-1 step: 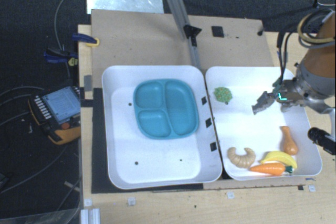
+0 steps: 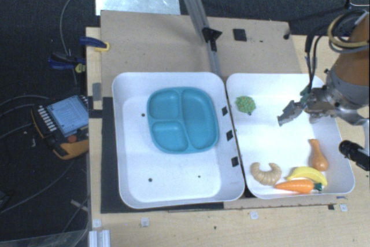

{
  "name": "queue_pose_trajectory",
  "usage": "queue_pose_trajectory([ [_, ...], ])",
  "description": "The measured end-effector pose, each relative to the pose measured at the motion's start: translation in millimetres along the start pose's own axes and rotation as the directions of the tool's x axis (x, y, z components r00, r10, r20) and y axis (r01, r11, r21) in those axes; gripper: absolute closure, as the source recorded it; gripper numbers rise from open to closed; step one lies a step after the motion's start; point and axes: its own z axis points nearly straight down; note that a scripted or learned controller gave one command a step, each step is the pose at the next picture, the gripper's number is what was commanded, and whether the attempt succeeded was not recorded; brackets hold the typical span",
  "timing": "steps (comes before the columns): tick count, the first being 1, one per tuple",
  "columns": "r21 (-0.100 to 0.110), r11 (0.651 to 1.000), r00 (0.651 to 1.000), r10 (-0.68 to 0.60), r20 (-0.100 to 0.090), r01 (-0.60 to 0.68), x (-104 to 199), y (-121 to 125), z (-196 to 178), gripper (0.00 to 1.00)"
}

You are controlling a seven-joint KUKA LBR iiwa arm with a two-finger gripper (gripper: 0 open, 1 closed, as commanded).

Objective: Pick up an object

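Note:
The right bin point(image 2: 272, 139) holds several toy foods. A green broccoli point(image 2: 245, 104) lies near its far left corner. Along its near edge lie a tan croissant point(image 2: 266, 173), an orange carrot point(image 2: 296, 185) and a yellow banana point(image 2: 309, 174). An orange gourd point(image 2: 317, 155) lies near the right wall. My gripper point(image 2: 287, 116) hangs over the middle of this bin, pointing left, to the right of the broccoli and apart from it. I see nothing held in it.
The left bin point(image 2: 130, 147) holds a blue divided plate point(image 2: 182, 120). A grey pole point(image 2: 196, 6) slants across the bench behind the bins. Cables and a small device point(image 2: 63, 118) lie off the bench at the left.

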Motion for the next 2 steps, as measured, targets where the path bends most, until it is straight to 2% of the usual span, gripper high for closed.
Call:
queue_pose_trajectory([
  [2, 0.004, 1.000, 1.000, 0.004, -0.001, -0.004, 9.7, -7.9, 116.1, 0.00],
])
